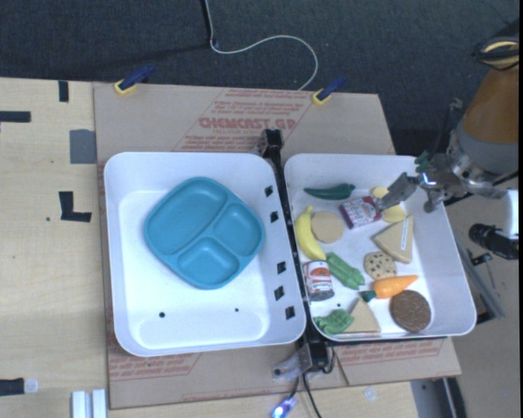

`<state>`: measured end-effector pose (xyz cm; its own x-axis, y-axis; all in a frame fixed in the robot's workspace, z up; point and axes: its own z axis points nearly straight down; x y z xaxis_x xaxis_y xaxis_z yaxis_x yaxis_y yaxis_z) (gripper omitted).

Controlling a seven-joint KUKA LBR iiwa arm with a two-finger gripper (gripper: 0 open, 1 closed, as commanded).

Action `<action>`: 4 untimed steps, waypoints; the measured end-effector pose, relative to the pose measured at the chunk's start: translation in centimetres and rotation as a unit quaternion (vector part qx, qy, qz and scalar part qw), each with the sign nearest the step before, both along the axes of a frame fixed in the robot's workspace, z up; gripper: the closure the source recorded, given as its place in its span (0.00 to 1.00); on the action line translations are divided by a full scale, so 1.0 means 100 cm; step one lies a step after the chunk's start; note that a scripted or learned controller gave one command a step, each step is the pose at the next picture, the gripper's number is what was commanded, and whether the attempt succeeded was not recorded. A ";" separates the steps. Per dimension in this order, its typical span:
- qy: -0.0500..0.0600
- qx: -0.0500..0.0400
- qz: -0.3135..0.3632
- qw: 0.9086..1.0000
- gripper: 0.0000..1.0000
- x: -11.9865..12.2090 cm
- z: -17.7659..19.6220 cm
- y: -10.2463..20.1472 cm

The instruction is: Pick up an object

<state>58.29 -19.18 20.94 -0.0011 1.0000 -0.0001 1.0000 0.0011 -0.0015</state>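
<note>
Toys crowded the right bin [453, 259]: you had a banana [308, 233], a green chilli [329, 192], a small red-and-white packet [359, 211], a cheese wedge [397, 238], a carrot [392, 286], a tin can [319, 279] and a round brown cookie [410, 310] lying close together. Your jaws [399, 192] hung over that bin's upper right part, just beside the packet, and whether they were parted or clenched could not be told. Nothing showed between them. The arm [492, 116] reached in from the right, wrist angled down toward the toys. The left bin [126, 233] held a blue divided plate [205, 232]. Both bins sat on the counter [35, 233].
</note>
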 end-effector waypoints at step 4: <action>0.001 0.001 0.003 1.000 1.00 -0.019 -0.029 0.129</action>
<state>56.38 -6.30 18.01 -0.0080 1.0000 0.0017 1.0000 0.0080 -0.0032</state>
